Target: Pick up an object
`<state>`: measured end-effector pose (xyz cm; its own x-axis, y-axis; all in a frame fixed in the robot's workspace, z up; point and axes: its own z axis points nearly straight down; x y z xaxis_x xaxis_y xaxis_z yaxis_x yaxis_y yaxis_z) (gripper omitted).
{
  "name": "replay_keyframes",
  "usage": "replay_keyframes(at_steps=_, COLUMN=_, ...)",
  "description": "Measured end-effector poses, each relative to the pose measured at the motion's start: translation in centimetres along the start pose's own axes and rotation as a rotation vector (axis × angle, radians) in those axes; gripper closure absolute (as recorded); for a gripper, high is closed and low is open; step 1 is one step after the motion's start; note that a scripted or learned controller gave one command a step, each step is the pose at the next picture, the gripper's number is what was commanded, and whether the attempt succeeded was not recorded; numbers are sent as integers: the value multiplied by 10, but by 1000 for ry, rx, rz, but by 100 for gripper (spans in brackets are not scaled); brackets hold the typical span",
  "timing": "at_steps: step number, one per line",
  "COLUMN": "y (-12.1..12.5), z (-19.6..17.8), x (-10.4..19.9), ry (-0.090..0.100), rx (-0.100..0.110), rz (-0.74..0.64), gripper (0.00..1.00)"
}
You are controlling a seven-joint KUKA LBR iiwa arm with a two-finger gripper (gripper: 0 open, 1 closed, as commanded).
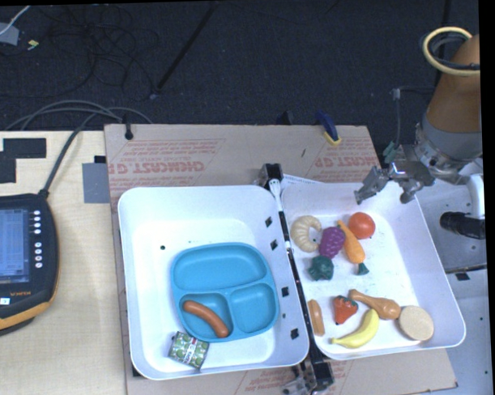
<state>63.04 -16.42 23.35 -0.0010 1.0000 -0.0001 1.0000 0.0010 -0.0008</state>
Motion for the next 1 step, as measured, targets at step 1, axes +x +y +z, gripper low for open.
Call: replay_keyframes(at_steps=1, y=-22, z=144, x=45, ry=5, rx=8, rz=0, gripper=0)
